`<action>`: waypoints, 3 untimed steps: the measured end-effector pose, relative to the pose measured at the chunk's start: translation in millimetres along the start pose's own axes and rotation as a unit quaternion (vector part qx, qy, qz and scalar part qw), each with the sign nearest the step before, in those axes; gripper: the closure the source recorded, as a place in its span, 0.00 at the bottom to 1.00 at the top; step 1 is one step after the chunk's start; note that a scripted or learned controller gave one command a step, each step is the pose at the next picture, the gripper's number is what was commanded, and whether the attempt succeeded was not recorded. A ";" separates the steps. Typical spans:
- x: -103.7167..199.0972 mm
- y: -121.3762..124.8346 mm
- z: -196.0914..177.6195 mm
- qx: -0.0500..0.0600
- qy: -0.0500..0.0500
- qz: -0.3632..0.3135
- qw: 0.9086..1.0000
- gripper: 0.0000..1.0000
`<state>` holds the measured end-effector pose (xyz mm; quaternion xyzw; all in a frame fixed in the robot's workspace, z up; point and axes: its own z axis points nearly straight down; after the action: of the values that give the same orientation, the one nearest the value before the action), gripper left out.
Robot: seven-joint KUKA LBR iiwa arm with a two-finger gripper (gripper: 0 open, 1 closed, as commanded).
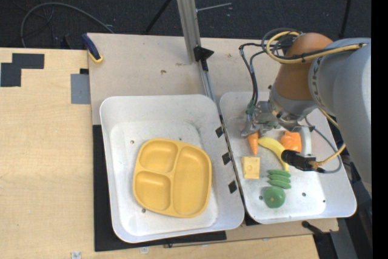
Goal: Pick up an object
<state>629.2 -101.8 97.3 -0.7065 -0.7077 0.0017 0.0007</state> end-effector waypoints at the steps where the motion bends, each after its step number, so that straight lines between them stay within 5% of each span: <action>1: 4.9 -8.9 -47.3 0.000 0.001 0.000 1.000 1.00; 3: -2.9 -3.3 -148.2 -0.001 0.000 0.000 1.000 1.00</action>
<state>626.4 -104.4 245.6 -0.7062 -0.7081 0.0009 0.0005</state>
